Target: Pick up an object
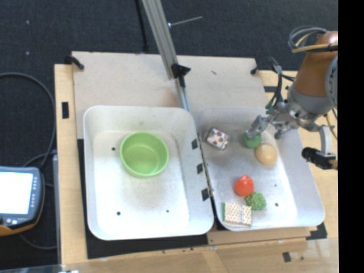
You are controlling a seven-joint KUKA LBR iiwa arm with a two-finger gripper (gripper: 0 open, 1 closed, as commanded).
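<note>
Your gripper [266, 127] hangs over the right bin [304, 206], its fingers spread apart, one tip touching a small green object [252, 140]. At five o'clock from that lies a tan egg-shaped item [265, 154]. At nine o'clock sits a patterned cube [216, 139]. Toward six o'clock you have a red ball [244, 185], a green clump [257, 201] and a checkered block [237, 214]. A green bowl [144, 153] sits in the left bin [102, 209].

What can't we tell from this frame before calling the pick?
- Gripper: small and blurred in the camera view; grasp state unreadable.
- Green object by the gripper: partly covered by it, so its shape and any contact are unclear.
- Patterned cube and patterned block: print too small to read.
- Arm: cut off at the right edge.
- Screen: cut off at the left edge, washed out.
</note>
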